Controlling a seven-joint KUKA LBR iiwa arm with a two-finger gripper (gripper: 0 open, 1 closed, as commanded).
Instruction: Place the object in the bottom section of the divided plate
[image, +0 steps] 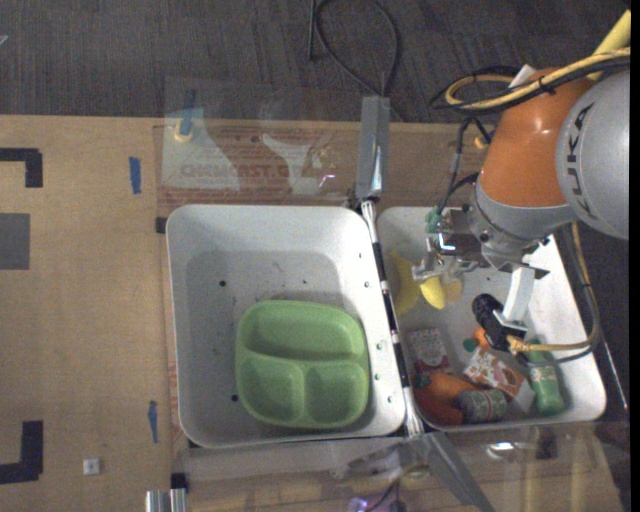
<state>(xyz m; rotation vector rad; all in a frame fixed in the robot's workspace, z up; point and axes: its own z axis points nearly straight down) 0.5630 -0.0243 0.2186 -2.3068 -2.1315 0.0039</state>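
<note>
Yellow object (433, 291) beneath hand (441, 262), toys (478, 385) crowded nearby, green divided plate (301, 363) apart

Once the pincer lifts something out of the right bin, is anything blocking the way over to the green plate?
Only the two bins' rims where they meet, between the right bin and the left bin. The green divided plate lies open in the left bin, with nothing visible on it. The pincer hangs over the right bin, by a yellow object.

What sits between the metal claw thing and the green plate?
In the camera view, between the end effector and the green divided plate lie a yellow object, the two bins' adjoining walls, and bare bin floor.
</note>
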